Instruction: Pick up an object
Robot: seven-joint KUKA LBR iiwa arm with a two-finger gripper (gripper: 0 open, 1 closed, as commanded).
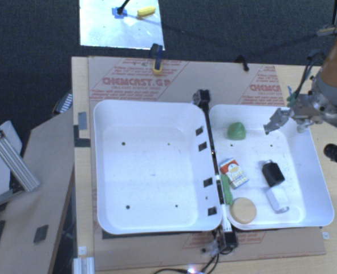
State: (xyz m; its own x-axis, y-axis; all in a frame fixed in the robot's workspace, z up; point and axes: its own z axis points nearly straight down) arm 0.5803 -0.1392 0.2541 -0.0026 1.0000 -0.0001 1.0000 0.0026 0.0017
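Note:
The right bin [316, 170] holds several objects: a green lump [235, 131], a small red and white box [234, 172], a green stick [227, 190] by the divider, a tan round disc [243, 210], a black block [272, 173] and a pale clear piece [277, 199]. My gripper [286, 124] hangs over the bin's far right part, to the right of the green lump and above the black block. Its fingers stand apart, open, with nothing between them.
The left bin [100, 153] sits beside the right one, with black clips [203, 147] along the shared edge. A clamp [156, 59] and a mirror-like plate [120, 16] lie beyond the bins. A metal rail [8, 158] stands at the left.

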